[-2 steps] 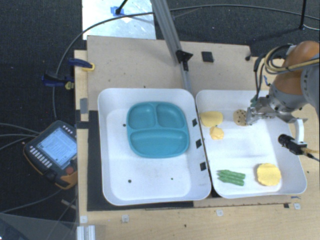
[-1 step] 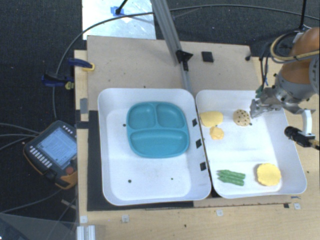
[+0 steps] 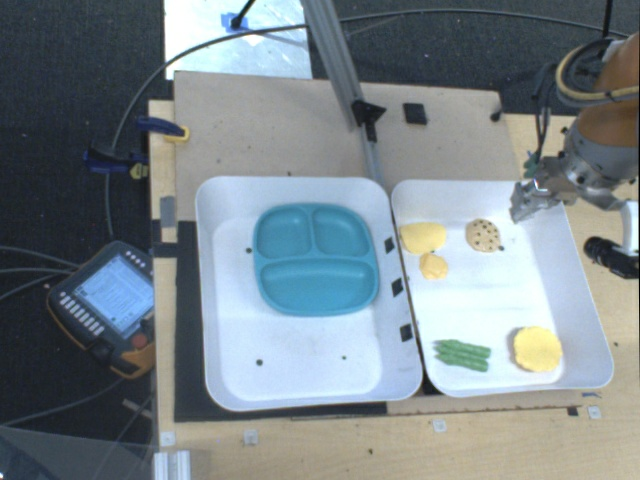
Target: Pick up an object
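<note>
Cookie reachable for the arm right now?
Probably yes. The cookie lies alone in the right bin, with bare floor between it and the end effector just to its right.

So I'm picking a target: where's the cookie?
The cookie lies in the right bin, near its far edge, just right of a yellow piece and left of the gripper.

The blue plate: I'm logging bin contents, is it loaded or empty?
Empty. The blue plate lies in the left bin; its three compartments show bare blue.
</note>
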